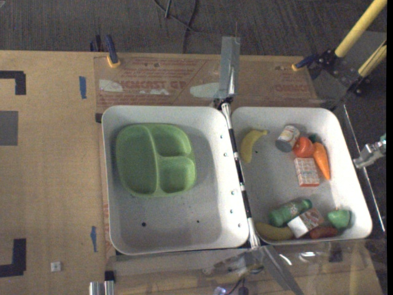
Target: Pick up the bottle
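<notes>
The bottle (288, 212) is green with a pale label and lies on its side near the front of the right bin (344, 134). Its front end rests against a yellow banana (273, 231) and a white and red packet (304, 222). A grey metal piece that looks like my gripper (373, 153) pokes in at the right edge, just outside the bin's right wall. It is well to the right of the bottle and further back, and touches nothing.
The right bin also holds a second banana (250, 144), a tin can (287, 137), a red-orange fruit (303, 147), a carrot (322, 160), a small carton (306, 171) and a green pepper (339, 218). A green divided plate (155, 158) lies in the left bin (184, 226).
</notes>
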### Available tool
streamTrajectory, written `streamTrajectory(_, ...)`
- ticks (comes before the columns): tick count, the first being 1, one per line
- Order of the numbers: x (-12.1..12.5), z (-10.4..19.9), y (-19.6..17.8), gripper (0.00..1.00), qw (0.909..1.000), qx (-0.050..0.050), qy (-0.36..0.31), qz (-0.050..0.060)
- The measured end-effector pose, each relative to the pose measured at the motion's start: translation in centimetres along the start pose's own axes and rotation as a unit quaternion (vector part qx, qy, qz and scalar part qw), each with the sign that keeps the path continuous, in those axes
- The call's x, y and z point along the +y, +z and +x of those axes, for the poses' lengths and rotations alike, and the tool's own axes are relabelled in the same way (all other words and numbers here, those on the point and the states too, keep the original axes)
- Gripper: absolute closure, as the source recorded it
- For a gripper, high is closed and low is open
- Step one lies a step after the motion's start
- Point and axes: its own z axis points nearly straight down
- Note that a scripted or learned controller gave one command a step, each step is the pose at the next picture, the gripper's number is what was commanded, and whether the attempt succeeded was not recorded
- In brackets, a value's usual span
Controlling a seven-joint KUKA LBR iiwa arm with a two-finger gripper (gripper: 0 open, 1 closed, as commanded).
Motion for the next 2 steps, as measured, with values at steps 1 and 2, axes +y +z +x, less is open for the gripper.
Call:
streamTrajectory(1,2.2,-0.37,-16.03,1.0,0.9994,-0.001,-0.035,-0.001)
streamTrajectory(2,2.19,-0.37,-16.03,0.0,0.9994,-0.001,-0.035,-0.001)
